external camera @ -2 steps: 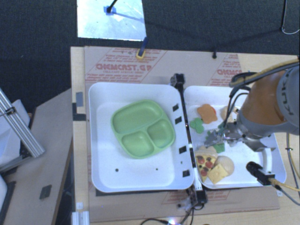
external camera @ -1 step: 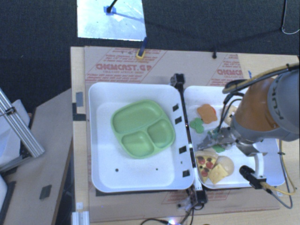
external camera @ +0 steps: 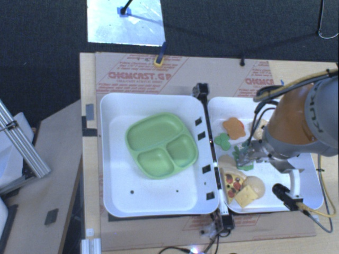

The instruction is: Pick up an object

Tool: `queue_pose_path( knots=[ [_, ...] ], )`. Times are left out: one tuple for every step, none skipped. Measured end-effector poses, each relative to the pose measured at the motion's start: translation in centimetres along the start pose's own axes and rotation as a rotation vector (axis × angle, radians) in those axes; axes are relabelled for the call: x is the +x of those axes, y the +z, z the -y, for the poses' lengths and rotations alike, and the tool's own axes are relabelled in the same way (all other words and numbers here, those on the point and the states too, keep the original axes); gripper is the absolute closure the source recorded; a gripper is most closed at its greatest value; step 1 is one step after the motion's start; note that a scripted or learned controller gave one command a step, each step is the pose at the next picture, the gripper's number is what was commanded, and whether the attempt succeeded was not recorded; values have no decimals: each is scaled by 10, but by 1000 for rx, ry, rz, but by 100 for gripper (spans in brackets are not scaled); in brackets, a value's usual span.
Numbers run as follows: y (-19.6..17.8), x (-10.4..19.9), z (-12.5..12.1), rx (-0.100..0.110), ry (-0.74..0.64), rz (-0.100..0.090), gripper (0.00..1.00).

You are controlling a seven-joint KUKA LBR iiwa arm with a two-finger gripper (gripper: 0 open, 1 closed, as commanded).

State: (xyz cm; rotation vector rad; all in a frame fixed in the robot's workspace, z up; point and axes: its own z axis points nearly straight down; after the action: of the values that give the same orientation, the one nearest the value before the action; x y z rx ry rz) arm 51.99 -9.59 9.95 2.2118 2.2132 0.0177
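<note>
The gripper (external camera: pixel 244 157) is blurred, and it cannot be told whether anything is held in it. Much of the right bin (external camera: pixel 233 106) is covered by the arm (external camera: pixel 296 123), whose upper part is cut off by the right edge. A small green object (external camera: pixel 247 166) just under the gripper is too blurred to be named. A beige item (external camera: pixel 226 160) beside the gripper is partly hidden by it.

Green divided plate (external camera: pixel 161 144) lies in the left bin (external camera: pixel 114 157); arm (external camera: pixel 302 120) reaches over right bin's (external camera: pixel 312 194) toy food
</note>
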Motion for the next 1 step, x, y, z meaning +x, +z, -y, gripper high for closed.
queue_pose_path(
  knots=[
    [-43, -1, 1, 12, -3, 0, 100]
  ],
)
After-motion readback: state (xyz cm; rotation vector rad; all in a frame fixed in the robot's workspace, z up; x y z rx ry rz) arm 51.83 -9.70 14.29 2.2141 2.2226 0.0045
